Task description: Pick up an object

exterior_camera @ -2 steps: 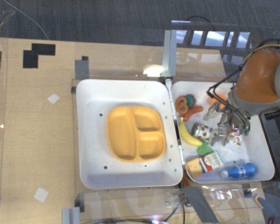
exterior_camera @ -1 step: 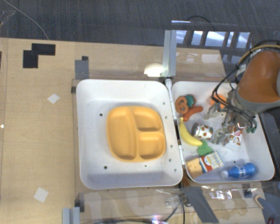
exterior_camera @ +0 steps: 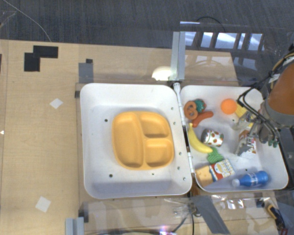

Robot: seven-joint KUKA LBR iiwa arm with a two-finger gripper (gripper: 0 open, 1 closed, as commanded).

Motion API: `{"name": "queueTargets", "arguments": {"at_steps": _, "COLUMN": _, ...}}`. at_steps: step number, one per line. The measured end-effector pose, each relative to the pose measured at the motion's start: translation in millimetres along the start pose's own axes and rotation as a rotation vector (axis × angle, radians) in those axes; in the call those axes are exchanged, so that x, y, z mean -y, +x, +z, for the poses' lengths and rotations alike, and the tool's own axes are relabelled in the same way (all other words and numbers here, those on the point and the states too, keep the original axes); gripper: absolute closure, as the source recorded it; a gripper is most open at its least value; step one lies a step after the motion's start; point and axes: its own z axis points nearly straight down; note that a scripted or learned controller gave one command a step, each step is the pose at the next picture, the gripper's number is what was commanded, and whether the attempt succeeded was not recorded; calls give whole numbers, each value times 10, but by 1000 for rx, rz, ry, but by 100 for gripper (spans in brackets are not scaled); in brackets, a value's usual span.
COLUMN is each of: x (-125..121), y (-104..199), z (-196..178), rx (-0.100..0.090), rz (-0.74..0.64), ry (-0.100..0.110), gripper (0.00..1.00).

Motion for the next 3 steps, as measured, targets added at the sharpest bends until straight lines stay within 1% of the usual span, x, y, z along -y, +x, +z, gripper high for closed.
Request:
{"name": "queueTargets", "arguments": {"at_steps": 1, "x": 109, "y": 589, "z": -15, "rx": 0, "rz": 353, "ry": -3, "gripper": 0}}
{"name": "queueTargets", "arguments": {"at_steps": 2, "x": -179, "y": 585, "z": -16, "rx": 2, "rz": 897, "ry": -3, "gripper": 0}}
{"name": "queueTargets", "arguments": {"at_steps": 3, "x": -212, "y": -529, "z": 19, "rx": -3, "rz": 1064, "ry": 1, "gripper": 0}}
